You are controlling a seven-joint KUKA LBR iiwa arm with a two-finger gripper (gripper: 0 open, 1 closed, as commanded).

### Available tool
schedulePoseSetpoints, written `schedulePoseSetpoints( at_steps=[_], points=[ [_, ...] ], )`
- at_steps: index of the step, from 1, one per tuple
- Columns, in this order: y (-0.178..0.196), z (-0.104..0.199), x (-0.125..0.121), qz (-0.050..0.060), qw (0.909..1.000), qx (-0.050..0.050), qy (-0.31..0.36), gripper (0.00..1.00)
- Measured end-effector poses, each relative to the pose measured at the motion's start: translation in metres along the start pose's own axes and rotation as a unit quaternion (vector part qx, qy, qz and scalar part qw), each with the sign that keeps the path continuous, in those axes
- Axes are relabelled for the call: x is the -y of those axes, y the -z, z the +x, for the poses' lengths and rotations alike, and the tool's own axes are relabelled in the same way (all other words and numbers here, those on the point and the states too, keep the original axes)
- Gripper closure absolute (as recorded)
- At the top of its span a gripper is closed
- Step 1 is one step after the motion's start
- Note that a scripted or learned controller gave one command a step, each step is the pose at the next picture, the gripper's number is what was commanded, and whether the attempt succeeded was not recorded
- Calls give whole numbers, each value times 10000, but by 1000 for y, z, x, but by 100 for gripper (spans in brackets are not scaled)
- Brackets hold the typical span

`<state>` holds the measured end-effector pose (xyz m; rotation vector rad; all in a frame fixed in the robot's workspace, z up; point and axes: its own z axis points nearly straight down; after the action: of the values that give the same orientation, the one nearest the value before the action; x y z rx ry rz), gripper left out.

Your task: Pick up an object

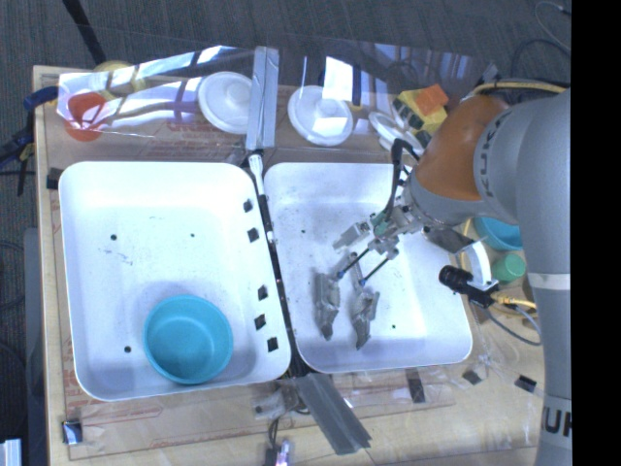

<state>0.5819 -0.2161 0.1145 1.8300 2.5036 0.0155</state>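
One blue bowl (188, 338) near left bin's (87, 260) front edge.

Upright blue bowl (189, 338), left bin's (87, 212) near corner

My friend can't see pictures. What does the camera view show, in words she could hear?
A grey robot arm with an orange band reaches from the right and holds its end effector, fingers spread apart with nothing between them, low inside the right white bin. A blue bowl sits in the left white bin.

Arm (514, 163) lowered, claw (344, 314) spread, clasping nothing.
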Motion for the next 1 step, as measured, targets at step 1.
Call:
schedulePoseSetpoints(
  at_steps=[1],
  points=[
    [0, -1, -3, -8, 9998, 8, 189, 0]
  ],
)
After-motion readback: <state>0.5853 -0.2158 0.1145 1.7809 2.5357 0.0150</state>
